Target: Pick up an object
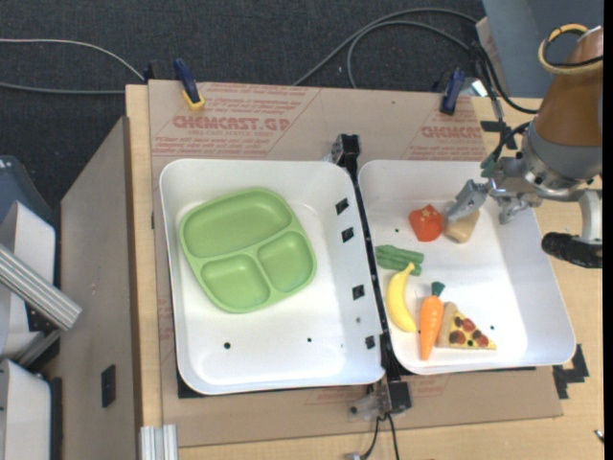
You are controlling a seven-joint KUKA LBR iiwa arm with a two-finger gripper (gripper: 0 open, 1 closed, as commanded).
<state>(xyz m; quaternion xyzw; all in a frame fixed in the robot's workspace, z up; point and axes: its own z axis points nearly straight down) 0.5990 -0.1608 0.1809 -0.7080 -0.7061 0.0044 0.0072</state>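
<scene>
From above, the tool [471, 209] hangs low in the right bin [536, 286], beside a tan block [463, 227] and a red pepper [426, 222]. I cannot tell its opening. The block looks the likely target: centre over it, clear of the pepper, before closing. The arm [567, 113] reaches in from the right, wrist bent down.

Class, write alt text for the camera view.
A robot gripper reaches into the right white bin beside a beige piece and a red tomato; banana, carrot and pizza slice lie nearer. The left bin holds a green tray.
</scene>
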